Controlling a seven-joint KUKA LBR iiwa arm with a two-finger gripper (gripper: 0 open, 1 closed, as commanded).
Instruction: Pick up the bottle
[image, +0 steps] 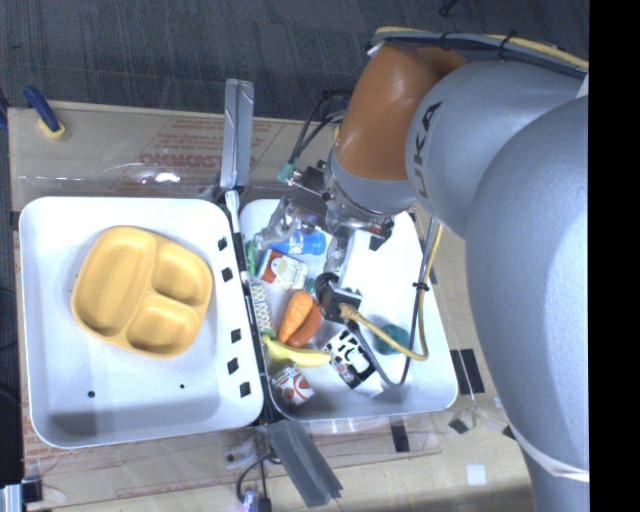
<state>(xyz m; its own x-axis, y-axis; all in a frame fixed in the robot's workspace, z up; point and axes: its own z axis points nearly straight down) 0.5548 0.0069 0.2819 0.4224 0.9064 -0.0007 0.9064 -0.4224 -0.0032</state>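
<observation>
Down over the right bin goes the tool (318, 225), hanging off the grey arm (500, 200) with its orange band (385, 100), and whether it is open or closed I cannot tell — the wrist body and cables cover that end.

Starting at the bottom of the frame: the right bin (440, 395) carries a small cup (290, 384) with red print at its lower left corner, a black-and-white patterned item (350, 360) beside it, and a yellow banana (295, 352) lying just above the cup. Moving up, an orange carrot (298, 316) leans tilted at frame centre. Above that, touching a red-and-white packet (283, 270), sits the bottle (302, 243), clear with a blue label, near the bin's upper left, right under the tool.

Over on the left, the left bin (40, 330) holds a yellow divided plate (145, 290). Further up, the worktop (120, 140) shows a blue-handled object (42, 110) in the upper left corner.

Now the danger: this bottle is crowded. Packet against it, bin wall close by, so I judge a descent could land on the packet or catch the wall instead. A round, smooth bottle may also squirt sideways when squeezed off-centre, and the loose yellow cable (395, 345) could snag on the clutter.
</observation>
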